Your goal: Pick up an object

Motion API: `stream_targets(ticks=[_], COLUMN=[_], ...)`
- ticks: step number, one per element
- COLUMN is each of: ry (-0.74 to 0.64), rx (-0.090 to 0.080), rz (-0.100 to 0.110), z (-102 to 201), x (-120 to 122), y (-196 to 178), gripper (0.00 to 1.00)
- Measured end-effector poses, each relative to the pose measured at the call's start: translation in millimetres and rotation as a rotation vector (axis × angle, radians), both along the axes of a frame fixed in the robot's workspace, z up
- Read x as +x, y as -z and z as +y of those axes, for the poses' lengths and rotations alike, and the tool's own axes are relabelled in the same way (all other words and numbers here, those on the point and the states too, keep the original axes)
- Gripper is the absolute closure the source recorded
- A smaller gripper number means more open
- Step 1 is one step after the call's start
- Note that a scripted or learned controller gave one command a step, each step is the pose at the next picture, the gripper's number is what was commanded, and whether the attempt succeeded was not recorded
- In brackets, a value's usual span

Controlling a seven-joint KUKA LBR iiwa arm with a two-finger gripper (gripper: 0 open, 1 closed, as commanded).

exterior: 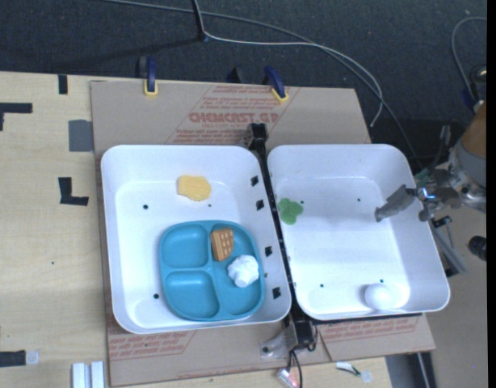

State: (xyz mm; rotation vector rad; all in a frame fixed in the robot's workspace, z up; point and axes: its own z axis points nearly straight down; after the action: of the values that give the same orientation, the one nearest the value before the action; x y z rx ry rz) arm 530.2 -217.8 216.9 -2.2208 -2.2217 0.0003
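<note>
Nothing is picked up yet: the arm's hand [391, 209] hangs over the right bin's [337, 297] far right side, apparently released and carrying nothing, while a green lump [290, 211] and white ball [380, 296] lie untouched inside.

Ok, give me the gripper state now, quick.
Two-finger gripper: over the right edge of the right white bin; open or shut cannot be told, and nothing is seen held.
</note>
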Motion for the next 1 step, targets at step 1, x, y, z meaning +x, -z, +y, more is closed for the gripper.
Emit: stream_targets(ticks=[1], ry=[0.0], rx=[0.001], rz=[0.003], z=[0.0], x=[6.2], y=[44.7], gripper=[0.0])
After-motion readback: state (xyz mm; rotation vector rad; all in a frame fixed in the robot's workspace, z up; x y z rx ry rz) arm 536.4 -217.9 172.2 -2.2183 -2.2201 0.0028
